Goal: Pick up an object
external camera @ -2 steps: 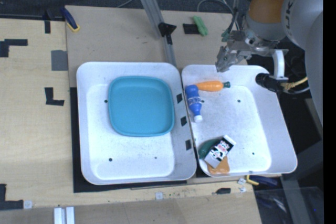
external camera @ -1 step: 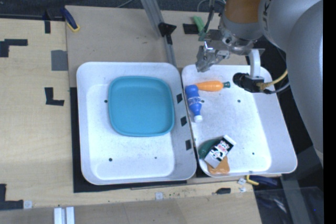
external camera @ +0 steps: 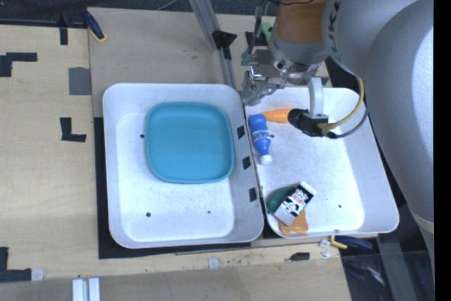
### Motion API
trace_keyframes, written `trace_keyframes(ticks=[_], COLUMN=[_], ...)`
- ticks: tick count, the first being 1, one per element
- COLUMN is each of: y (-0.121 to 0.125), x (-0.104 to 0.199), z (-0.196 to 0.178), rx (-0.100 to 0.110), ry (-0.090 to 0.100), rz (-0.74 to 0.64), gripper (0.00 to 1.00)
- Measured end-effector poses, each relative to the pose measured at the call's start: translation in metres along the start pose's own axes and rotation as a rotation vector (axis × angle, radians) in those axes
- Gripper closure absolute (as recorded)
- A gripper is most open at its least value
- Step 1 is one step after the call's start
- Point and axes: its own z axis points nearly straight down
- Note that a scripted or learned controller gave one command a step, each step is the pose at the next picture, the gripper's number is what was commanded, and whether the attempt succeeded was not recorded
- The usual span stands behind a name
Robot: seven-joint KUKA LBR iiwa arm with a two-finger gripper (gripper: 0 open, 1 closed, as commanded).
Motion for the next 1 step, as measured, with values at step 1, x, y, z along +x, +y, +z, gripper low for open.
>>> trace_keyframes(ticks=[1], y=[0.0009], x=[0.0502], z=[-0.0071], rx=[-0.001], ry=[0.0], rz=[-0.001], gripper=[1.0])
